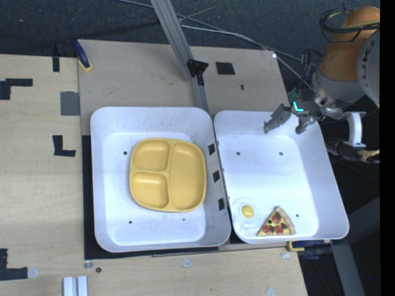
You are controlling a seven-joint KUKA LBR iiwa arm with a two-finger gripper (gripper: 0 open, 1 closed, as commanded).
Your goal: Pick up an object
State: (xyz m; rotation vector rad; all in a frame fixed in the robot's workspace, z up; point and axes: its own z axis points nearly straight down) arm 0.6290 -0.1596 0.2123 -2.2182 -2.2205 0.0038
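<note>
A yellow divided plate [167, 174] lies in the left bin [105, 165]. In the right bin [308, 165], near its front edge, sit a toy fried egg [245, 211] and a toy pizza slice [276, 222] side by side. My gripper [288, 122] hangs over the far right corner of the right bin, well away from the egg and pizza. Its two fingers are spread apart with nothing between them.
A slanted metal pole [179, 42] crosses the bench behind the bins. Cables [247, 39] run across the back toward the arm. Black tape marks [62, 145] dot the wooden bench at left.
</note>
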